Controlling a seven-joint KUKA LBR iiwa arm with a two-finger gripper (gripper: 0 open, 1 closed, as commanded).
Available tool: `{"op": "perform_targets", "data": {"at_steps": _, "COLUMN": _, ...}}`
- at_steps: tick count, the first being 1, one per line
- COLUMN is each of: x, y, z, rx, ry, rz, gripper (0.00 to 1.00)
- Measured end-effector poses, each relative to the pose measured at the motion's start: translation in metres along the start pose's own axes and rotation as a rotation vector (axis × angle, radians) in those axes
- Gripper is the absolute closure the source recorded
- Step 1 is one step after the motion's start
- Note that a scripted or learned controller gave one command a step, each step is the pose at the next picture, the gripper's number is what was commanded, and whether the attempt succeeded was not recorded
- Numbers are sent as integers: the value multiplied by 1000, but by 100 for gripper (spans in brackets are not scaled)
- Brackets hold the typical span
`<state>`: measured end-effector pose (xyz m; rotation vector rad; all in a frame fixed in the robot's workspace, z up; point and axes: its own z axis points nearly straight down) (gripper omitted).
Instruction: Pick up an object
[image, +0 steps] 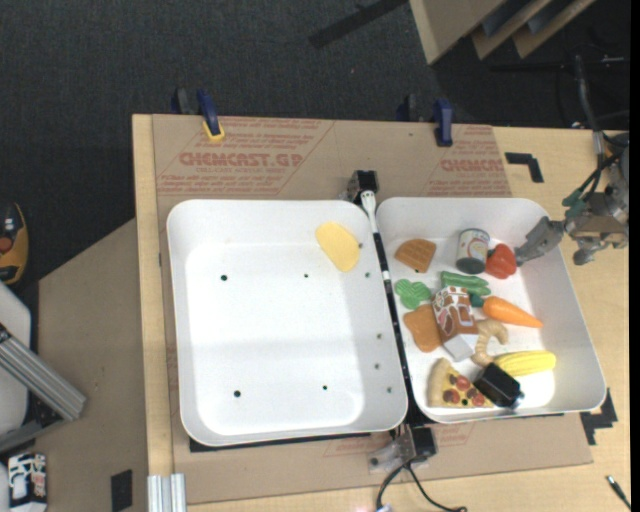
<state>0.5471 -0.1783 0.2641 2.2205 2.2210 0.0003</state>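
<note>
The red toy (502, 261) lay in the right bin (575, 300), near its far side, beside a small can (472, 245). The gripper (530, 243) hung just beside it, at the bin's edge, holding nothing. I could not tell its state. It was reaching; next it likely had to drop over one toy. The left bin (280, 400) held one yellow piece (339, 245). The right bin held many toys, like a carrot (512, 313) and corn (527, 363).

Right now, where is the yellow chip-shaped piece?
The yellow chip-shaped piece lies alone in the left bin, near its upper right corner, close to the divider shared with the right bin that holds the other toy foods.
</note>
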Motion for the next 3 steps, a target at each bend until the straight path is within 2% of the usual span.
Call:
{"op": "perform_targets", "data": {"at_steps": 1, "x": 57, "y": -23, "z": 185, "rx": 4, "ry": 5, "rz": -1, "gripper": 0}}
{"op": "perform_targets", "data": {"at_steps": 2, "x": 54, "y": -20, "z": 167, "rx": -6, "ry": 1, "rz": 0, "gripper": 100}}
{"op": "perform_targets", "data": {"at_steps": 3, "x": 117, "y": 20, "z": 74, "rx": -10, "ry": 0, "rz": -8, "gripper": 100}}
